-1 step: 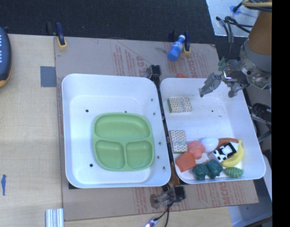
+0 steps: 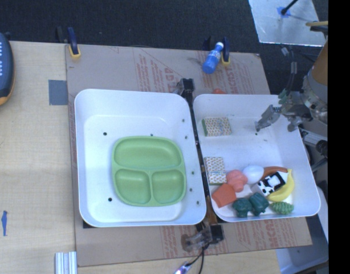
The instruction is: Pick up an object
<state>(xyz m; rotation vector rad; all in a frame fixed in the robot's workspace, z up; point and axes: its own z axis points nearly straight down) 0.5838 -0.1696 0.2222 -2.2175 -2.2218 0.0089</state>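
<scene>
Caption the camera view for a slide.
Gripper over the right bin, apart from the toy pile; green tray in the left bin.

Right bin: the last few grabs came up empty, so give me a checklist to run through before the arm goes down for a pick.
1. Objects to pick in the right bin: ok, a pile sits at its near end.
2. Gripper free of any load: ok, nothing between its fingers.
3. Gripper over a target: not ok, it hangs over bare floor at the far right, away from the pile.
4. Isolated target: ok, the patterned block lies alone.
5. Pile separable: cannot tell, the items touch.
6. Green tray out of the way: ok, in the left bin.
</scene>
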